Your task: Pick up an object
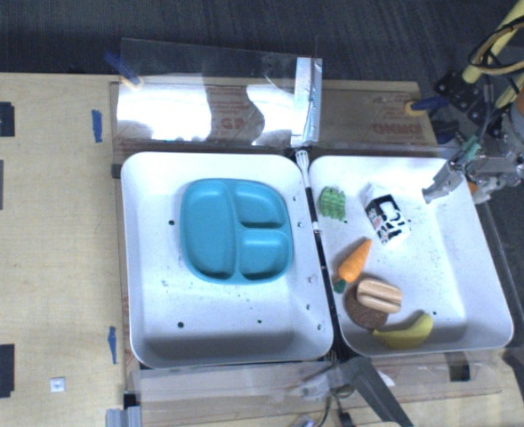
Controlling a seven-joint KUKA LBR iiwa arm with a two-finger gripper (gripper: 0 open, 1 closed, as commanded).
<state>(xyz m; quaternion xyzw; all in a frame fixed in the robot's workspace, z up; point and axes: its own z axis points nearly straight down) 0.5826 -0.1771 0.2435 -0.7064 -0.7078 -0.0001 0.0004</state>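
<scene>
Camera view: looking down at a slant on a wooden bench (39,238) carrying two shallow white bins side by side.
Left bin (146,318): a blue divided plate (237,229) lies flat near its middle.
Right bin (457,274): all the small things sit in its left half.
Green piece (333,203): near the wall shared with the left bin, toward the far side.
Black-and-white object (385,218): just right of the green piece, apart from it.
Carrot (354,262): lying slantwise below those two, its leafy end pointing at the shared wall.
Brown round item (373,302): just below the carrot, with a tan piece across its top.
Banana (404,329): at the near side, touching the brown round item's lower edge.
Tool (446,183): at the right bin's far right corner, over the rim, well apart from every object; nothing is between its fingers, and how wide they stand I cannot tell.
Behind the bins: a clear plastic sheet (208,96) stands glinting.
</scene>
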